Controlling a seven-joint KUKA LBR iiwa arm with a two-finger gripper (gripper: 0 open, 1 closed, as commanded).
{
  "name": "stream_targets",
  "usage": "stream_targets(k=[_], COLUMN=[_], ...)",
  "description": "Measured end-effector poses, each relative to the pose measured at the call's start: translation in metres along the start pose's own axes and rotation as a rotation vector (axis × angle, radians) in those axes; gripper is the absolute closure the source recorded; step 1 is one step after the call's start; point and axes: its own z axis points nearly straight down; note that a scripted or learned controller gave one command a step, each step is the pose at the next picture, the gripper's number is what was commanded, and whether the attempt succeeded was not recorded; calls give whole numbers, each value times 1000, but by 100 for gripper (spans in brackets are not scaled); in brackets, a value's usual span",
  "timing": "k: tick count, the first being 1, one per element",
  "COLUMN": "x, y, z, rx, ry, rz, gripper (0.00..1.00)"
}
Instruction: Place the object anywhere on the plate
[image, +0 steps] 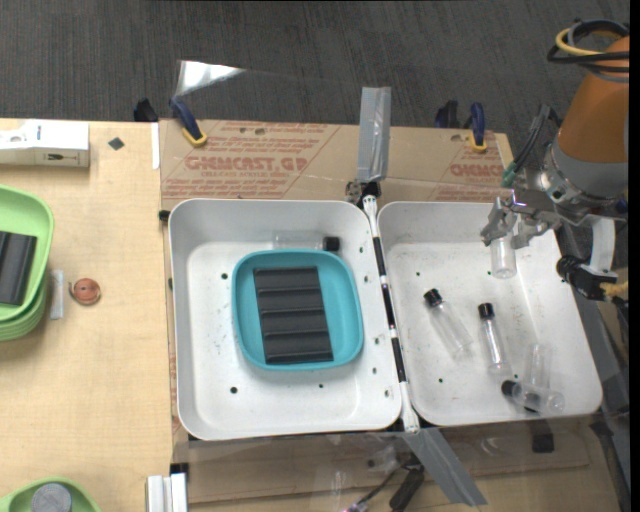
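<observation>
2 white bins (200, 400) on wooden bench (90, 400), teal plate (245, 300) in left bin, hand (505, 232) gripping clear vial (502, 258)

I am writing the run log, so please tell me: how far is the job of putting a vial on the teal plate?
Done: nothing yet; the teal plate in the left bin carries only its dark ridged insert. In hand: the gripper is over the right bin, with a clear vial hanging just below it; a firm grasp cannot be confirmed. Left: carry a vial across and set it on the plate. Three more vials lie in the right bin.
</observation>
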Motion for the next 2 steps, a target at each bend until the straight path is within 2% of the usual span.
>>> stream_targets(k=[1, 2], x=[0, -34], y=[0, -14], z=[0, -116], rx=[0, 1], ry=[0, -1], rz=[0, 118], gripper=[0, 0])
